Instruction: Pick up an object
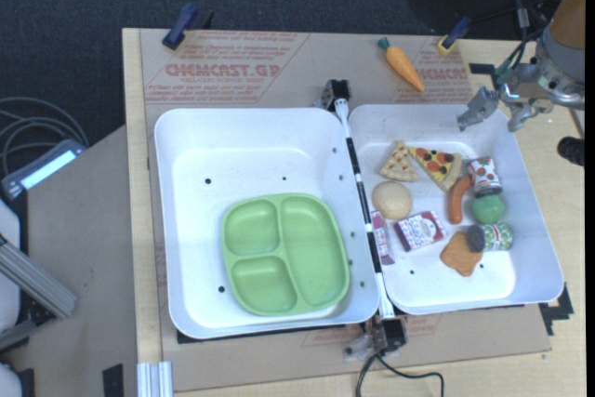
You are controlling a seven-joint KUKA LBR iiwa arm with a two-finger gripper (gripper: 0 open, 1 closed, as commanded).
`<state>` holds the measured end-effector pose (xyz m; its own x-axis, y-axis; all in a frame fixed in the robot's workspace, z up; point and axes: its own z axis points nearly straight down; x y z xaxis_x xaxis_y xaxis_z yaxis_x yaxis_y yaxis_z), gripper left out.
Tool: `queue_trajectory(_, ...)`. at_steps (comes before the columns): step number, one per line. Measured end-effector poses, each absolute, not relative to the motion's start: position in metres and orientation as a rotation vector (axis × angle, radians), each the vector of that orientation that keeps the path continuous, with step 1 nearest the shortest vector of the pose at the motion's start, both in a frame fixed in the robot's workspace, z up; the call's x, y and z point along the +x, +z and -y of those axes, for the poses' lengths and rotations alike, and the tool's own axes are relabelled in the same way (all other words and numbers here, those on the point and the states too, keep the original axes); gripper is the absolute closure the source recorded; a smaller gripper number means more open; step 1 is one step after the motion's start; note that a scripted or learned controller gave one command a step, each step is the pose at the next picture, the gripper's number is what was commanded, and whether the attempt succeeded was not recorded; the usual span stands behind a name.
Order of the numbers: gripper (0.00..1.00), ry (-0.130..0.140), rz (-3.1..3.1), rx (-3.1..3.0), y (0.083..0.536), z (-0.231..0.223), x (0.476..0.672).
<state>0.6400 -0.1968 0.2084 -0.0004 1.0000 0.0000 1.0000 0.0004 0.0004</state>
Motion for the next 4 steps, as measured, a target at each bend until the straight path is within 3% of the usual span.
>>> queue_trajectory(1, 0.0, 0.012, -2.229, 2.22, 0.087, 0.219, 0.63)
queue_trajectory(2, 0.0, 0.006, -2.218, 2.217, 0.088, 0.19, 0.591)
queue_trajectory(3, 0.0, 0.006, -2.216, 2.217, 0.088, 0.205, 0.557)
queue_trajectory(4, 1.0, 0.01, -2.215, 2.216, 0.099, 0.204, 0.559)
